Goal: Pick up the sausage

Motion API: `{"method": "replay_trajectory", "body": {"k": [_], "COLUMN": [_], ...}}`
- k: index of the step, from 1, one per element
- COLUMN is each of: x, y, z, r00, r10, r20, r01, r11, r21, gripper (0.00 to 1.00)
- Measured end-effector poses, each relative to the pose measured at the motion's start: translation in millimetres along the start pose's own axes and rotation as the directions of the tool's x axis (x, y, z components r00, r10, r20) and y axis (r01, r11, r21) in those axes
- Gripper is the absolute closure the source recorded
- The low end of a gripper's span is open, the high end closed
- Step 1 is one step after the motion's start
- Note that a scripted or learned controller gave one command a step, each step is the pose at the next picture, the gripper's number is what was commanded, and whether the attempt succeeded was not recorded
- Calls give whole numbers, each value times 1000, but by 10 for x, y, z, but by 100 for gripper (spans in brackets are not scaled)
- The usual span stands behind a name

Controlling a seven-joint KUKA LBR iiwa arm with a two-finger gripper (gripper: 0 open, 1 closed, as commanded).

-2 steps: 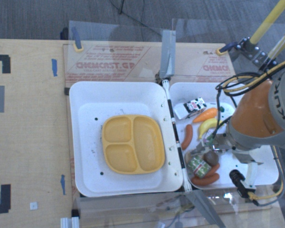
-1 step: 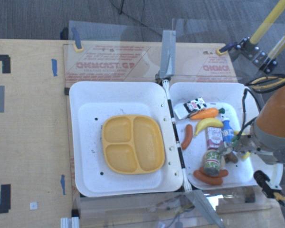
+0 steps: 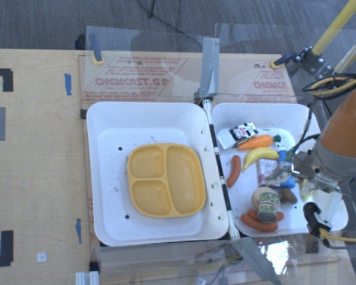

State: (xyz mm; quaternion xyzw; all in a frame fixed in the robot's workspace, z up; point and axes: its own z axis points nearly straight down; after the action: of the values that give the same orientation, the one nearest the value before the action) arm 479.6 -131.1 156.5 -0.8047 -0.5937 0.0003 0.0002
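Lying against the left wall of the right white bin [image 3: 225, 113], the reddish-orange sausage [image 3: 233, 170] runs roughly twelve to six, tilted slightly toward one. At its three o'clock, past the yellow banana [image 3: 260, 156], hangs the metal two-finger gripper [image 3: 283, 172], nothing between its fingers; how wide they stand I cannot tell.

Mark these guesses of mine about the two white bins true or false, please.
1. The yellow three-section plate lies in the left white bin. True.
2. The yellow banana lies on that plate. False: it lies in the right white bin.
3. The orange carrot lies just above the banana in the picture. True.
4. The reddish sausage lies outside both bins. False: it lies in the right bin, near its left wall.
5. The plate's sections hold food. False: they look bare.
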Motion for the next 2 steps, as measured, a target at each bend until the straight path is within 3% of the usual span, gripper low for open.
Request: {"method": "replay_trajectory", "body": {"k": [1,2], "x": [402,506], "y": [381,149], "z": [682,-275], "r00": [991,960], "r10": [136,282], "r20": [0,1], "r01": [-136,-282], "r11": [991,960], "r21": [-6,2], "gripper": [0,0]}}
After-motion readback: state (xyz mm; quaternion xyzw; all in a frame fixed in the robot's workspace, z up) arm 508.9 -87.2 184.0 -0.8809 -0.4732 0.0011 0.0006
